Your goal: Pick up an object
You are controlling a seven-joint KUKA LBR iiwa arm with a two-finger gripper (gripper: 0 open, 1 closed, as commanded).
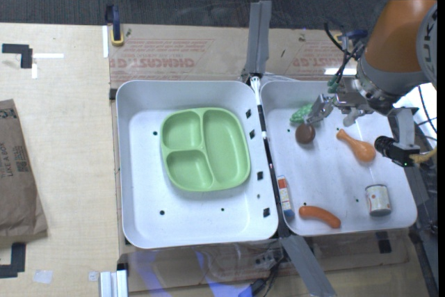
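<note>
Two white bins sit side by side on the bench; left bin carries a green divided plate, right bin carries the loose stuff. Gripper hangs low over the right bin's far-left part, arm coming in from the right. Fingers look slightly parted with nothing between them, though they're small and dark against the clutter, so that's my best read. Brown round object sits just below and a touch left of the fingertips, near but apparently not touching; likely target, roundish so no real long axis to align to. Green leafy item lies just beside the gripper on its left, close enough to get nudged. Orange gourd-shaped toy lies to the right of the brown one, long axis running diagonally, narrow end up-left. Small can near the right wall, orange sausage-like piece along the near edge, thin red-white tube against the left wall. Nothing lifted yet; short drop toward the near-left should do it.
</note>
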